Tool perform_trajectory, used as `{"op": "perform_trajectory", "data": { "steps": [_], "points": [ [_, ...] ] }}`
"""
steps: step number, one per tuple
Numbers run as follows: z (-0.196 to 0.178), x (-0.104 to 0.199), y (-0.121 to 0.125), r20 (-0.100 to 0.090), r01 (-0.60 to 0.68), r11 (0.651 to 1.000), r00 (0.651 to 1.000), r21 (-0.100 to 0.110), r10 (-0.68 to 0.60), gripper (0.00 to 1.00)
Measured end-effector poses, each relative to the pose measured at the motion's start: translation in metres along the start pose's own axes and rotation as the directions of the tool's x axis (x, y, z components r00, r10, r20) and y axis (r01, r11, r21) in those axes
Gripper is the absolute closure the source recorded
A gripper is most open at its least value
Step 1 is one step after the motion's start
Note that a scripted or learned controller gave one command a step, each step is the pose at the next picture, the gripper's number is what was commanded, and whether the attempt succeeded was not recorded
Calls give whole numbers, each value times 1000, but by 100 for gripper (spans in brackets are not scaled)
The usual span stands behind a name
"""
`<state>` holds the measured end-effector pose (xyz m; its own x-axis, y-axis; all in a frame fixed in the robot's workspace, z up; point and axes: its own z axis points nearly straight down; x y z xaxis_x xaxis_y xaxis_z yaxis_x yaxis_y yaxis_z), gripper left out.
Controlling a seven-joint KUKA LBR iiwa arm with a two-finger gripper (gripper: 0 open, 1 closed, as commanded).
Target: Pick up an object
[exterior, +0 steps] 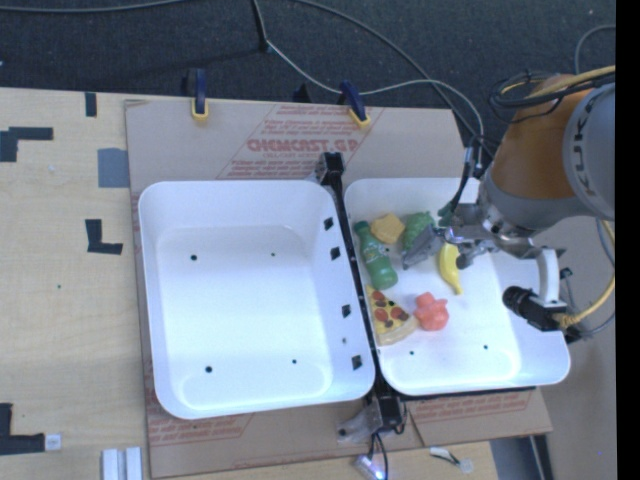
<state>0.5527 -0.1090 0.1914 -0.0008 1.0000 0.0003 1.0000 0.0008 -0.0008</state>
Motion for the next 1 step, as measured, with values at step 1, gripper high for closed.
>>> {"op": "perform_trajectory", "data": {
  "steps": [1],
  "points": [
    [65, 3, -44, 0, -1, 1000, 1000, 6, 1, 0]
  ]
}}
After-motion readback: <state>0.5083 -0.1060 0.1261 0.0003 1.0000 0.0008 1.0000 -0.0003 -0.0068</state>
